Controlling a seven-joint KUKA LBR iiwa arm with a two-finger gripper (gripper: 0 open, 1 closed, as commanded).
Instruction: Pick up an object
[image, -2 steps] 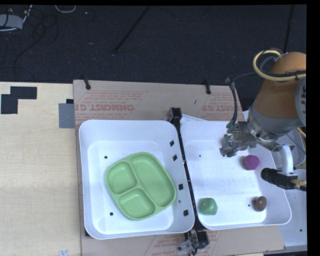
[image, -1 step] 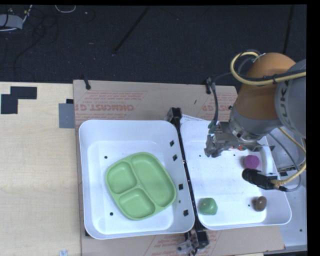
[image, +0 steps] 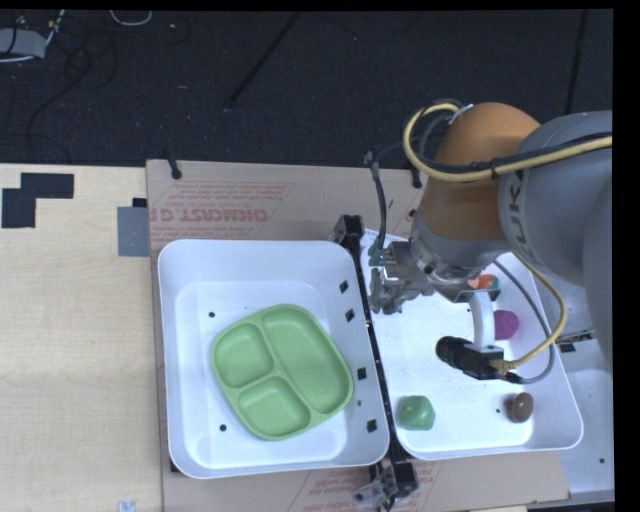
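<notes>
Pale wooden bench (image: 70, 350) across the left of the frame, dark floor along the top. Large grey arm (image: 560, 190) with an orange band, entering from the right edge and filling the upper right. Two shallow white bins side by side at centre: left bin (image: 185, 270) with a green divided plate (image: 282, 372), right bin (image: 450, 440) with small loose items. Gripper (image: 388, 288) low over the upper left corner of the right bin, just beside the divider between the bins; too dark and crowded with cables to tell whether spread or pressed together, and nothing visibly held.

Nearest likely target: small green lump (image: 415, 412), below the gripper and slightly right, near the bin's lower edge; roundish, no clear long axis. Magenta piece (image: 506, 324) right of the gripper, partly behind cables. Small brown ball (image: 518, 407) at lower right, farthest off.
</notes>
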